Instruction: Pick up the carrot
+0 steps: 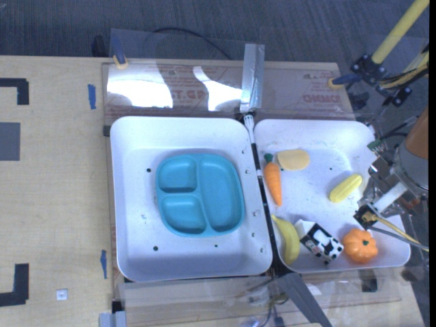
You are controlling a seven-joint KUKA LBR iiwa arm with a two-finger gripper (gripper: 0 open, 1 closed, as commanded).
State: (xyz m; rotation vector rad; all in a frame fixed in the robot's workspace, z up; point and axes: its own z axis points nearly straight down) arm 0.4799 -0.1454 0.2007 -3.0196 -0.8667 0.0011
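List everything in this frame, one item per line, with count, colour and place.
white shallow bins: 2, side by side
blue divided plastic tray: 1, left bin
orange toy carrot: 1, right bin, left edge
pale yellow rounded toy: 1, beside carrot top
yellow corn-like toy: 1, right bin middle
yellow banana: 1, front left
black-and-white toy: 1, front
orange pumpkin toy: 1, front right
gripper: 1, right bin's right side, above pumpkin

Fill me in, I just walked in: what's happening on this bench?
A robot arm is meant to pick up the carrot, which lies untouched at the left edge of the right bin. The gripper hangs over that bin's right side, near the pumpkin. The left bin holds a blue tray.
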